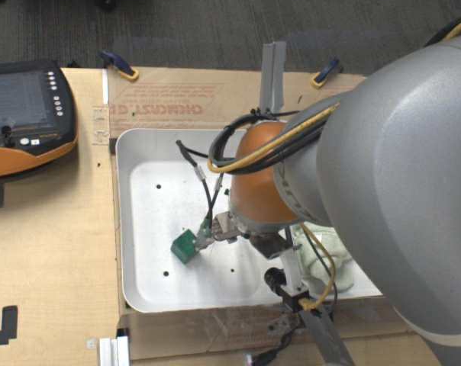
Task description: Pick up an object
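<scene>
Object: small green plastic block [184,245], lying on the floor of the shallow white plastic bin [139,204], lower left part.
End effector [208,233]: low over the bin, tip touching or just beside the block's right edge.
Bearing: block lies to its left (slightly below in the camera view).
Grip state: cannot tell; no hold confirmed.

An orange-edged control tablet [20,120] lies at the bench's left, and two clamps [120,65] [326,72] grip its far edge.
</scene>
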Action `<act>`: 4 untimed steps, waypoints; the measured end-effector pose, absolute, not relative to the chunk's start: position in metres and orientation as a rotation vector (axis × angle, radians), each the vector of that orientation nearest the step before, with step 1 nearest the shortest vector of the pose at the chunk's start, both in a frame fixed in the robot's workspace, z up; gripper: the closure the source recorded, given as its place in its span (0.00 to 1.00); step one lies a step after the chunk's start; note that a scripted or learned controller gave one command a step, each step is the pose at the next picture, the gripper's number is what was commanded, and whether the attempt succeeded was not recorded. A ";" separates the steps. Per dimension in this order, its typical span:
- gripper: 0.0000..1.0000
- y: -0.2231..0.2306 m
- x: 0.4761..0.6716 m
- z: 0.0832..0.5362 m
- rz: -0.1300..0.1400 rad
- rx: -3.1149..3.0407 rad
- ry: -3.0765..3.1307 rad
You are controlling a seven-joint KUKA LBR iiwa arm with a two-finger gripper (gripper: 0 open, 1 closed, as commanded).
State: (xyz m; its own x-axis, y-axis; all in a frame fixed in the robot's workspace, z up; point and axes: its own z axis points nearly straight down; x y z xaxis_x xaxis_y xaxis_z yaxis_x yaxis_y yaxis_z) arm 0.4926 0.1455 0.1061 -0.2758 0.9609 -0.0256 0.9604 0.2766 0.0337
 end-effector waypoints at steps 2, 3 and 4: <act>1.00 0.143 0.499 0.116 0.034 1.465 2.742; 1.00 0.119 0.477 0.091 -0.003 0.881 3.018; 1.00 0.065 0.478 0.191 -0.001 1.156 2.919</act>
